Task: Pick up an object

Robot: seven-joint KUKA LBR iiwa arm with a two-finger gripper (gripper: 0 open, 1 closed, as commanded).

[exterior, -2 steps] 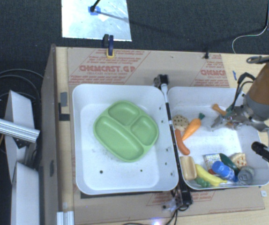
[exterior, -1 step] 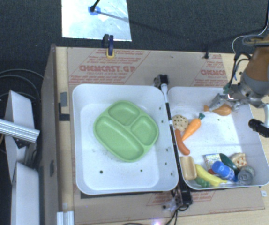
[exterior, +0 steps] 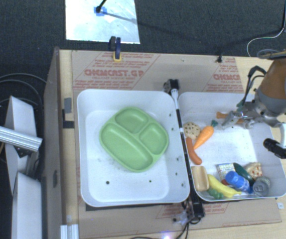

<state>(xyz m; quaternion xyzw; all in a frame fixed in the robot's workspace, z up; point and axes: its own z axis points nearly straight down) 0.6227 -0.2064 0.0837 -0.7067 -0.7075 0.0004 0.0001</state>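
Note:
My gripper (exterior: 223, 119) hangs over the back of the right bin (exterior: 277, 158), reaching in from the right on the grey arm with its orange band (exterior: 277, 76). It hovers just up and to the right of an orange carrot (exterior: 204, 136), a short gap away. Beside the carrot's left end lies a speckled cookie (exterior: 191, 129), and a red sausage (exterior: 194, 152) lies just below it. I see nothing held in the gripper.
A heap fills the right bin's front corner: bread slice (exterior: 199, 176), banana (exterior: 220, 187), blue object (exterior: 235, 179), small box (exterior: 225, 167), cracker (exterior: 254, 169), grey can (exterior: 261, 185). A green divided plate (exterior: 134, 138) lies in the left bin (exterior: 90, 183). The divider (exterior: 179, 128) separates the bins.

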